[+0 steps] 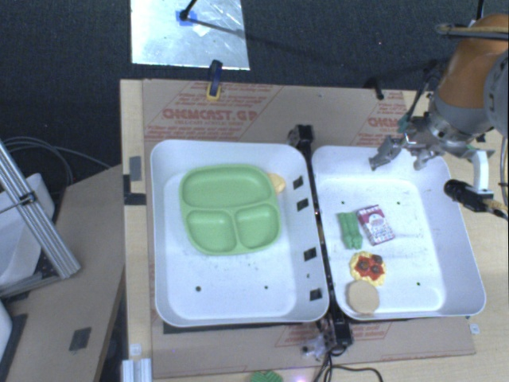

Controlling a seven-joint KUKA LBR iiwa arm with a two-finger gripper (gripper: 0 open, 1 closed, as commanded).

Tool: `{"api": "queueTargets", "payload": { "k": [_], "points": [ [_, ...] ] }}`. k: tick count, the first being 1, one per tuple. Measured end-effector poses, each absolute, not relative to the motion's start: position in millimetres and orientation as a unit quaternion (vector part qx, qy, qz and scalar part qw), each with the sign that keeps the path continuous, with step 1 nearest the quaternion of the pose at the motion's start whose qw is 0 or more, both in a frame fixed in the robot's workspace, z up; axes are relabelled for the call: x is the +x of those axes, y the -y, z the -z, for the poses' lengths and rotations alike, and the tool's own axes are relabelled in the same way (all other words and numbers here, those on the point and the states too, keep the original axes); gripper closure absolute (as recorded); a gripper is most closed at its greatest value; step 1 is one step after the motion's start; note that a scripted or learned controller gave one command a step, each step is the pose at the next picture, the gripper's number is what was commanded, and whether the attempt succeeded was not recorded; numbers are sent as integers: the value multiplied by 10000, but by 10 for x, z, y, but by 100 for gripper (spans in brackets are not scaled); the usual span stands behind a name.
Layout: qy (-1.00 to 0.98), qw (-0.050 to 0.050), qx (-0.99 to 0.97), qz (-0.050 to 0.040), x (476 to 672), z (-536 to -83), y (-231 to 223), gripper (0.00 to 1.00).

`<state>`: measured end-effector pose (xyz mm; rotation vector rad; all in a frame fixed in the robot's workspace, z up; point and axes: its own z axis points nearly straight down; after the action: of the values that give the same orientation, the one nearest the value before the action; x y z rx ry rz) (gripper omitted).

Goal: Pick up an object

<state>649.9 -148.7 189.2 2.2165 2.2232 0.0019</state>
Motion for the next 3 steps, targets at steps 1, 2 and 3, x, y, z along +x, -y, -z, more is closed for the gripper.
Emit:
{"api": "queueTargets", "payload": {
  "k": [1,2,3],
  "points": [
    [-7076,-34,7066,13,6045,-790,1172,0],
    [-7075,18,7067,-13,6085,-957,1195,100],
    [-7074,16,7068,-13,6084,-954,1194,0]
  ]
}}
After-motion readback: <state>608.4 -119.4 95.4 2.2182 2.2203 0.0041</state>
